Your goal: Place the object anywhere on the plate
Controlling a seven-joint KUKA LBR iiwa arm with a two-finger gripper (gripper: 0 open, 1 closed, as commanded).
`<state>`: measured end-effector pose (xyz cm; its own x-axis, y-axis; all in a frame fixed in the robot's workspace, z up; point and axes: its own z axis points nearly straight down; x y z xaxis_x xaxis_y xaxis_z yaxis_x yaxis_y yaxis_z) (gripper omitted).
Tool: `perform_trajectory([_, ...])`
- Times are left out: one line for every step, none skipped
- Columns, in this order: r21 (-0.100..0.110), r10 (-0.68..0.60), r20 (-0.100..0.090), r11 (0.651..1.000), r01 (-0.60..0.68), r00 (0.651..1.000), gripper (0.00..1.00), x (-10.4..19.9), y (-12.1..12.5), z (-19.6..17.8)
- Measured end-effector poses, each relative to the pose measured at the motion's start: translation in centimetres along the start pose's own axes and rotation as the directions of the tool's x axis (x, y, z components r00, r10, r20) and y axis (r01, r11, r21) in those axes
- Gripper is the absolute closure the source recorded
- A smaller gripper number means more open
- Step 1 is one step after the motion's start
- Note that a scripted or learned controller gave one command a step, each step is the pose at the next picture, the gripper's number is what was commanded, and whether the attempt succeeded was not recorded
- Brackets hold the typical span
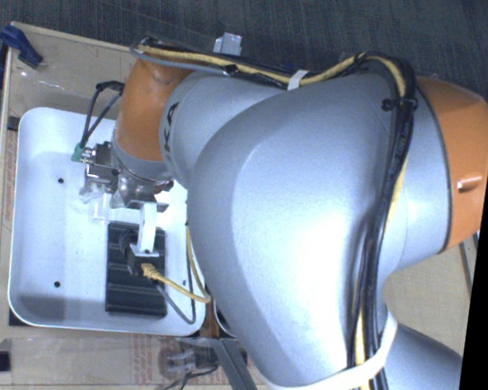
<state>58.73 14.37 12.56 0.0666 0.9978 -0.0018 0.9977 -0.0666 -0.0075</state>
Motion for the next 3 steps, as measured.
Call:
perform_trajectory([-0.005, 0.328, -0.008, 0.945, -0.328, 0.945, 1.00, -2.4, -2.2, 3.2])
perform_trajectory([-0.001, 0.605, -0.008, 0.797, -0.605, 0.797, 1.00, 1.7, -6.4, 3.3])
perform_trajectory([-0.003, 0.441, -0.004, 0.898, -0.441, 0.898, 1.00, -2.0, -11.1, -12.7])
